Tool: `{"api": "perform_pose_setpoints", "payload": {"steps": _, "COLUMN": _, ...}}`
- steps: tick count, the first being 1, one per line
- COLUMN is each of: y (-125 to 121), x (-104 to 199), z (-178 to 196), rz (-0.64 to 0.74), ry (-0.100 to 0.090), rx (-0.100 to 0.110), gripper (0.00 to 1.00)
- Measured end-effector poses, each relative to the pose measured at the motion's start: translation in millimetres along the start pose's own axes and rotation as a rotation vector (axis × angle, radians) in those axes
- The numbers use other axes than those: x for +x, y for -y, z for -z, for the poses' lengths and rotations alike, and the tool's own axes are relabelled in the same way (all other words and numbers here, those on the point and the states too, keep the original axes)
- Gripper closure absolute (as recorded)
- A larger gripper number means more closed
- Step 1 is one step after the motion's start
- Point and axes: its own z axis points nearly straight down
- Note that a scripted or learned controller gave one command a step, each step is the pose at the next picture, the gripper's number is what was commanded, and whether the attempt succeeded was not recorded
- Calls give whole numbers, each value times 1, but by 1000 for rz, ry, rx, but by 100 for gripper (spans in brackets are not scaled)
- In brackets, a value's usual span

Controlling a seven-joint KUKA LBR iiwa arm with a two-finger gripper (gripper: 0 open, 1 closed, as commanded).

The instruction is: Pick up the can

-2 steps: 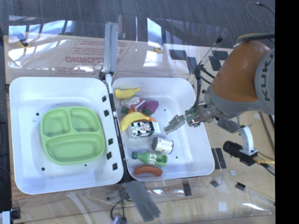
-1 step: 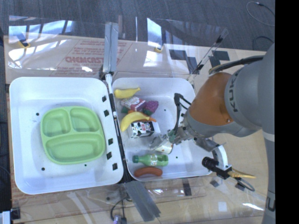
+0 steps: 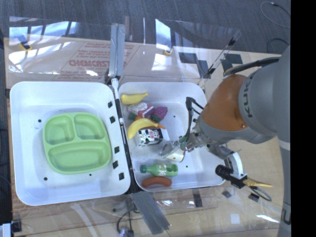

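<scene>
A red and white can (image 3: 141,111) lies in the right bin (image 3: 197,95), wedged between two yellow bananas and touching a purple bunch of grapes (image 3: 159,113). The bananas hide part of it. My gripper (image 3: 174,151) hangs low over the middle of the right bin, to the right of and nearer than the can, well apart from it. Directly under the gripper sits a small pale white-yellow object (image 3: 176,156). The grey arm with its orange band (image 3: 224,107) reaches in from the right.
The right bin also holds a black-and-white carton (image 3: 149,137), a green bottle (image 3: 159,170) and a red sausage (image 3: 157,182) near the front wall. In the left bin (image 3: 24,147) lies a green divided plate (image 3: 76,142).
</scene>
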Motion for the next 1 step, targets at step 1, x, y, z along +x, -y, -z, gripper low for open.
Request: {"api": "perform_pose_setpoints", "payload": {"steps": 1, "y": 1, "x": 47, "z": 75, "rz": -104, "ry": 3, "rx": -5, "gripper": 100}}
